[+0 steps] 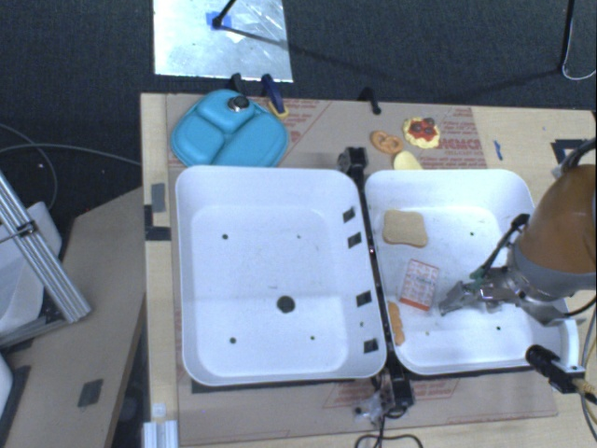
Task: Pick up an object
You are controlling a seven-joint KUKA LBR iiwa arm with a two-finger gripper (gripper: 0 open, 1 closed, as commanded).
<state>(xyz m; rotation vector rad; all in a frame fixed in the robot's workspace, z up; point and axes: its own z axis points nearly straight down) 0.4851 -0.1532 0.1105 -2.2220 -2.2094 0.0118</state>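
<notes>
Metal hand (pixel 448 304) just beside checkered packet (pixel 420 284) in right bin (pixel 522 192)

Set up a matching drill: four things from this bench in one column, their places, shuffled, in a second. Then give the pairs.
Things:
1. Bread slice
2. Blue tray
3. Red-and-white packet
4. Gripper

Places:
A. On the bench behind the left bin
B. Right bin, near the middle
C. Right bin, far part
D. Above the right bin, just right of the packet

Pairs: 1-C, 2-A, 3-B, 4-D
</notes>
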